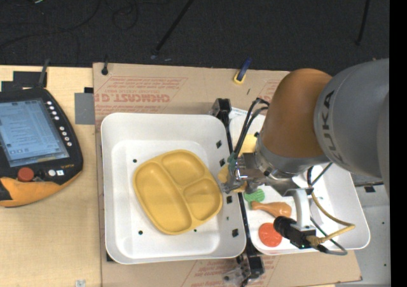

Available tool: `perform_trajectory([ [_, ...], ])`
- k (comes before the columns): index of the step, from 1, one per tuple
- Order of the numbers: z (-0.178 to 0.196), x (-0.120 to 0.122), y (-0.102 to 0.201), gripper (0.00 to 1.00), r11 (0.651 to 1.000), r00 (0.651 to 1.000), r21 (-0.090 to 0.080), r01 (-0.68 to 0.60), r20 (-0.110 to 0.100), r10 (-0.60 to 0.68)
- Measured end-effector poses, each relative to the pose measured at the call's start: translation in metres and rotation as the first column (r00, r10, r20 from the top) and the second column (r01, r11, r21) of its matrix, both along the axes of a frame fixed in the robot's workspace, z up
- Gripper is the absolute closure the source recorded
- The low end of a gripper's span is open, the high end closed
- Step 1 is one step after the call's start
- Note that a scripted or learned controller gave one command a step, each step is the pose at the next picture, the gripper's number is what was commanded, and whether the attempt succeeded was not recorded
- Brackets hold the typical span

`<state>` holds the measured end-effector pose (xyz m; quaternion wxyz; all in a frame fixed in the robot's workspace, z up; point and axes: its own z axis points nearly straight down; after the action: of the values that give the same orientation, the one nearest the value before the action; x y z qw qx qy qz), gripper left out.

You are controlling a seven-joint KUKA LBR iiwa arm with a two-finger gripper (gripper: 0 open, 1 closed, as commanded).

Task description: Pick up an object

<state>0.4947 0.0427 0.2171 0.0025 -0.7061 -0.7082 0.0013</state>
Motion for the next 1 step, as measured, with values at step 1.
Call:
perform_trajectory([
  [1, 0.0063, -0.0006, 0.0015, 1.0, 1.0, 1.0, -0.001, 0.003, 0.003, -0.003],
])
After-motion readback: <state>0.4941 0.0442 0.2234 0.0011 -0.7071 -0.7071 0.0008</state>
